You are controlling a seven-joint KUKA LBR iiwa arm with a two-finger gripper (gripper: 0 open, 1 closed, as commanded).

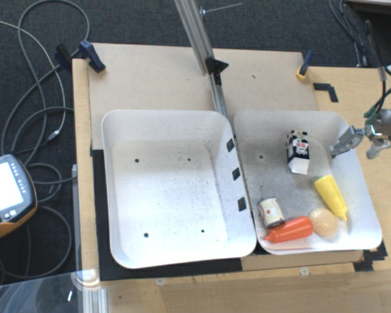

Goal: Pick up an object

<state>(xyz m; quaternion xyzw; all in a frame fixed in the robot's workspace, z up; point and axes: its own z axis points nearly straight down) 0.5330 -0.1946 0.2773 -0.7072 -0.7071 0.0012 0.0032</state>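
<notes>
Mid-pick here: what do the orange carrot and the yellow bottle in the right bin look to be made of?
Orange carrot: likely moulded plastic, smooth with a slight sheen, uniform colour. Yellow bottle: probably plastic too, even matte-to-satin yellow with a tapered nozzle. Neither is certain from this distance.

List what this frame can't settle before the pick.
- Arm: camera view's right edge cuts it off, leaving the gripper at the right bin's far right wall.
- Finger state: too small and blurred to read.
- Carrot against the bin's near rim: its underside is hidden.
- Small can label: too small to read.
- Carton print: blurred.
</notes>
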